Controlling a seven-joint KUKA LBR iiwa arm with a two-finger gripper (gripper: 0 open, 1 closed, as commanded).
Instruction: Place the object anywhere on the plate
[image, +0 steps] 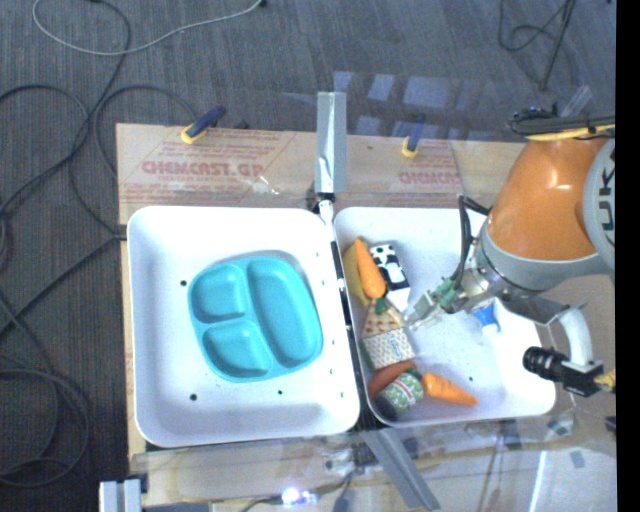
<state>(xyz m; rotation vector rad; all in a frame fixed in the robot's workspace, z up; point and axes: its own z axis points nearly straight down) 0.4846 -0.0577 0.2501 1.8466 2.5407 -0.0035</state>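
A blue plate (257, 316) with three compartments lies in the left white bin (160, 400). The right white bin (520, 395) holds several toys. An orange carrot (365, 268) lies by the bin's left wall, with a black-and-white block (386, 262) beside it. A patterned box (386, 340) sits below them. A red and green piece (399, 391) and a second carrot (448, 390) lie near the front wall. My gripper (428, 306) hangs low over the right bin, just right of the patterned box's top corner. No toy can be seen held in it.
A small blue item (487, 318) lies right of the gripper, partly under the arm. The arm's orange band (545, 205) covers the right bin's back right corner. A metal post (328, 140) stands behind the divide between the bins.
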